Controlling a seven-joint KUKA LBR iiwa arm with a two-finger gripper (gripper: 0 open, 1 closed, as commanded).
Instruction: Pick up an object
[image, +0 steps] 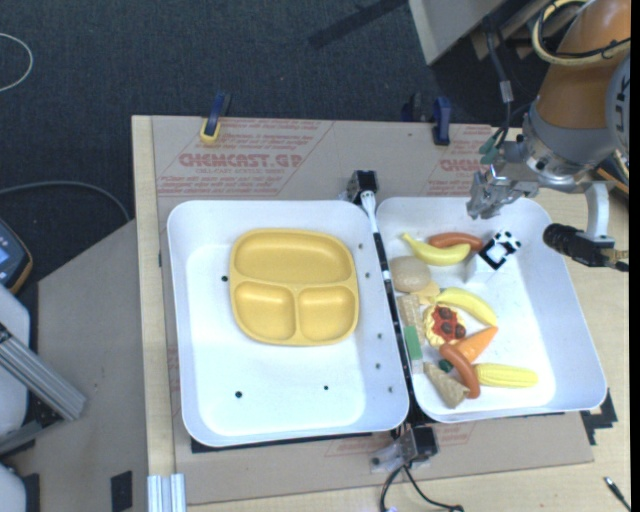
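Looking down from the overhead camera, I see the pincer (487, 200) hanging over the far edge of the right bin (570, 300), and I cannot tell whether it is apart or together from here. Nothing sits in it. Just below and to its left, near the bin's far end, lies the banana (437, 250), with a red sausage (455, 239) touching its far side. My guess is that this toy fruit is light, stiff and a bit slick, so the thick middle of its curve looks the safest place to pinch. More toy food (460, 345) crowds the bin's middle. The left bin (200, 380) holds a yellow tray (295, 285), well apart.
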